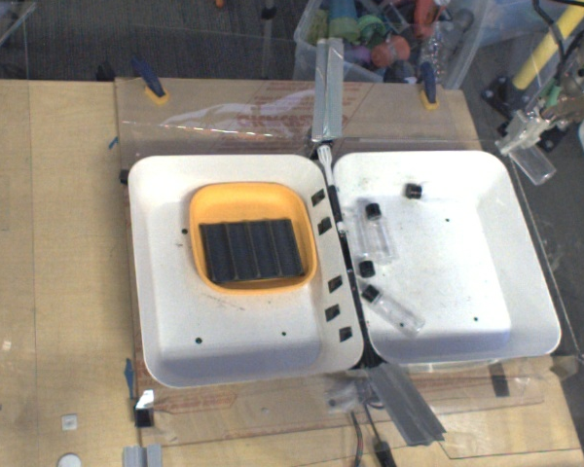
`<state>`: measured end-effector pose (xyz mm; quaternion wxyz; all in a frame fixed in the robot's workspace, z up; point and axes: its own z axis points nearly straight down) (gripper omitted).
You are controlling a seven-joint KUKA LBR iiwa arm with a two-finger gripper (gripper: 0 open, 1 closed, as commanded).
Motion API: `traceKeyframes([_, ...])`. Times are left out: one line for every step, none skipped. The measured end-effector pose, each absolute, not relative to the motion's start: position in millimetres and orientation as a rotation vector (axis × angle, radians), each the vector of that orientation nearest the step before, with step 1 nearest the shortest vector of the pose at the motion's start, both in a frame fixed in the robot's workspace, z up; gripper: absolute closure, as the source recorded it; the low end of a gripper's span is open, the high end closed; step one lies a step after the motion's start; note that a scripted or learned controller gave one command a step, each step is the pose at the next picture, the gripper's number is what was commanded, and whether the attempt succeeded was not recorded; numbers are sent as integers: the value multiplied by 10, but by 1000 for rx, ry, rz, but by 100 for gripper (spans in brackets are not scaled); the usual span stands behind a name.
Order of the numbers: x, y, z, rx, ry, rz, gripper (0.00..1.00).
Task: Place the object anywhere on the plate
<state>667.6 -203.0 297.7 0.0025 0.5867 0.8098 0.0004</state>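
An orange plate with rounded corners sits in the left white bin. A dark grey ribbed rectangular block lies flat on the plate, inside its rim and covering most of its floor. Nothing touches the block.
The right white bin holds a small black cube, two clear tubes with black caps and a small black piece near the divider. A clear bracket and cables stand beyond the right bin's far corner.
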Motion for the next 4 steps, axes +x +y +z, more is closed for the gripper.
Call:
traceKeyframes([6679, -2227, 3486, 1474, 2765, 2, 100])
traceKeyframes([6685, -2156, 4224, 1123, 2924, 1, 100])
traceKeyframes([6608, -2222, 4371, 655, 3061, 0, 100])
traceKeyframes([6602, -2218, 4253, 47, 3135, 2, 100])
